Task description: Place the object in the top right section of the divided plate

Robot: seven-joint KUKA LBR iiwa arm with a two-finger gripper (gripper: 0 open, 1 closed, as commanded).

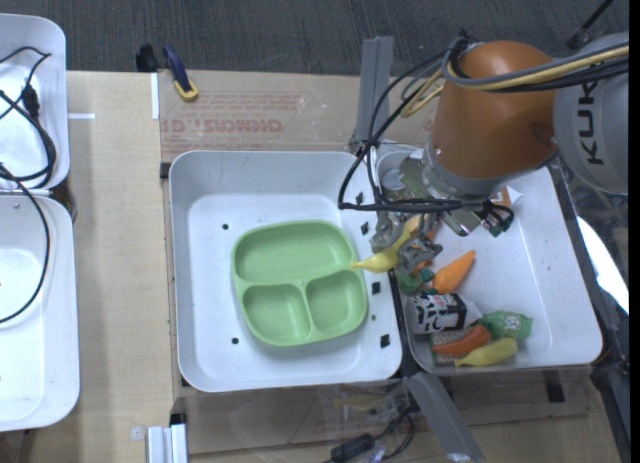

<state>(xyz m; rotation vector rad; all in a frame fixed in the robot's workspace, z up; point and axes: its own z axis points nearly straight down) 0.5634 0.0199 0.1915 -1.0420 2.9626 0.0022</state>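
A light green divided plate (236,273) lies in the left bin (195,251), with one wide section on its far side and two small ones on its near side. My gripper (408,236) hangs under the orange wrist band at the left end of the right bin (565,281), mostly hidden by the arm. A yellow banana-like object (380,260) slants right below it, its tip reaching over the divide between the bins toward the plate's right rim. Whether the gripper is gripping it cannot be seen.
The right bin holds an orange carrot (455,270), a dark green piece (411,276), a black and white carton (440,312), a second orange piece (462,342), a yellow piece (490,353) and a green packet (510,325). Cables (365,176) loop off the wrist.
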